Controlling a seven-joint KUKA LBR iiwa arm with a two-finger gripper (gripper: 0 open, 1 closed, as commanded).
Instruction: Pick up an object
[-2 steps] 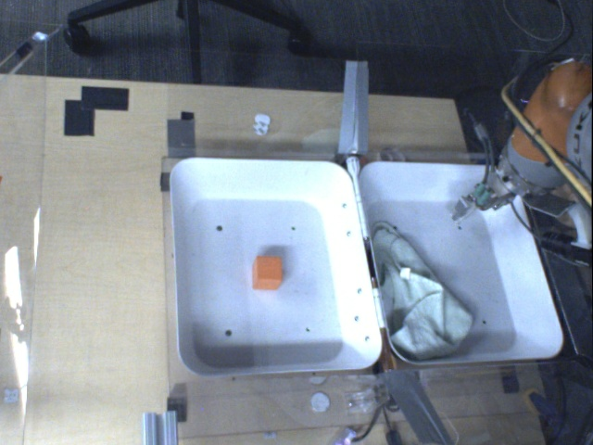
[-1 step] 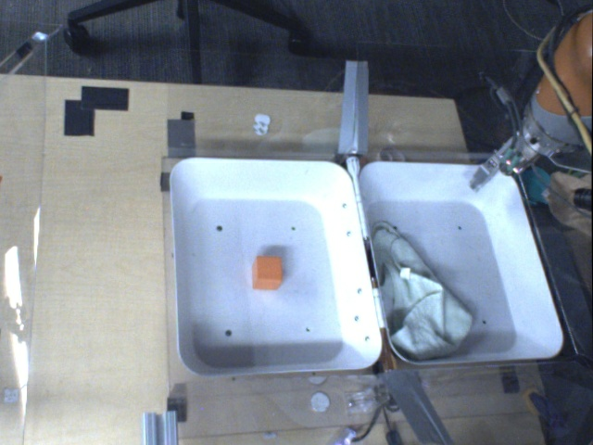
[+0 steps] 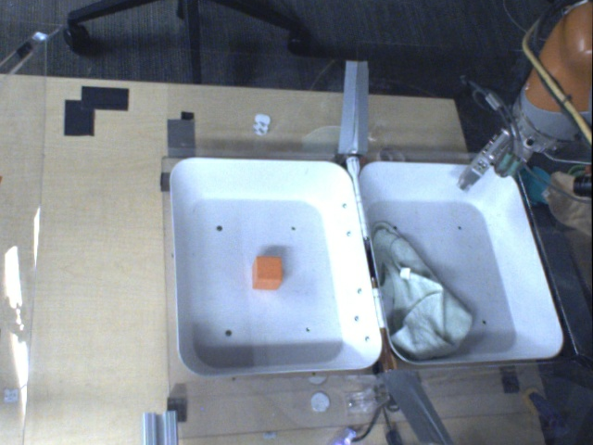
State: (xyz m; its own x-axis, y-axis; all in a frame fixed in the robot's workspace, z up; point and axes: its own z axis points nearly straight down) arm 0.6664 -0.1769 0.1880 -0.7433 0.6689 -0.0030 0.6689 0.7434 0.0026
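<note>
Two white bins side by side on the wooden surface (image 3: 102,276). Left bin (image 3: 185,248): one orange cube (image 3: 268,273) near the middle of the floor, lying free. Right bin (image 3: 519,276): crumpled pale cloth (image 3: 422,299) bunched against the near-left side, next to the divider. Arm (image 3: 561,63) enters from upper right; end effector (image 3: 484,170) hangs over the right bin's far right rim, well apart from cloth and cube. Open or closed — cannot tell at this size.

Orange cube (image 3: 268,273), pale grey-green cloth (image 3: 422,306), white bins (image 3: 190,341), light wood bench (image 3: 93,276).
</note>
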